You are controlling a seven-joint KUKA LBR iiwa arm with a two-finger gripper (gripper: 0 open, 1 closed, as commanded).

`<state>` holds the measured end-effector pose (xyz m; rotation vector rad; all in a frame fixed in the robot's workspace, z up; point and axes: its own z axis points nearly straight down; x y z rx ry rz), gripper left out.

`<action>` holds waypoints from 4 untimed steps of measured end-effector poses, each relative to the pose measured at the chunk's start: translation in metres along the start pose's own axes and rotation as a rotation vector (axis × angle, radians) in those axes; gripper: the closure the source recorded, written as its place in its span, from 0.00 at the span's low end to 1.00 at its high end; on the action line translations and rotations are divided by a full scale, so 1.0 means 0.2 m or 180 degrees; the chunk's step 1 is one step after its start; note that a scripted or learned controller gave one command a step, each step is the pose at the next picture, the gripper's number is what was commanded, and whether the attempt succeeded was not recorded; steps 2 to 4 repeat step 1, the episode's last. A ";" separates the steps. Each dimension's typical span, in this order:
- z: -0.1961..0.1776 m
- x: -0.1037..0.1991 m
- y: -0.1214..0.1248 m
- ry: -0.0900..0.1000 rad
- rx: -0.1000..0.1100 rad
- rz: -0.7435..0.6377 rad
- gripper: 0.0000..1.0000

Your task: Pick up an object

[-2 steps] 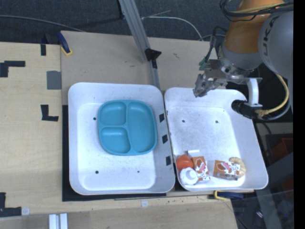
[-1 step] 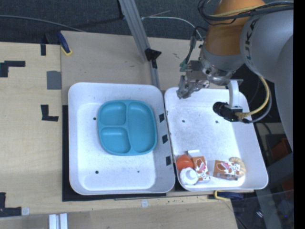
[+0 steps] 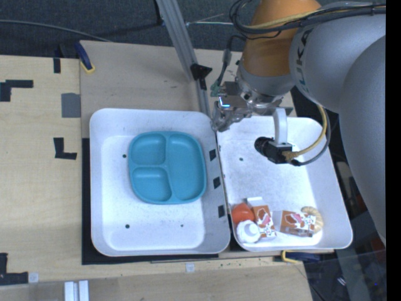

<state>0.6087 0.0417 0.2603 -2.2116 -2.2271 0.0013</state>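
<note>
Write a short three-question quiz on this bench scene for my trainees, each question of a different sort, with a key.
1. True or false: the blue divided plate lies in the left bin.
2. Multiple choice: where in the right bin do the small packaged items sit? A) far edge B) near edge C) centre
3. Fill in: the tool hovers near the right bin's far ____ corner.

Key: 1 true; 2 B; 3 left. The tool sits by the bins' shared wall, apart from the orange-and-white object at the near edge.
</note>
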 end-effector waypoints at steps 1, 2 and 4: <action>0.09 0.23 -0.04 -0.0003 0.0004 0.0004 1.00; 0.09 0.23 -0.04 -0.0003 0.0004 0.0004 1.00; 0.09 0.23 -0.04 -0.0003 0.0004 0.0004 1.00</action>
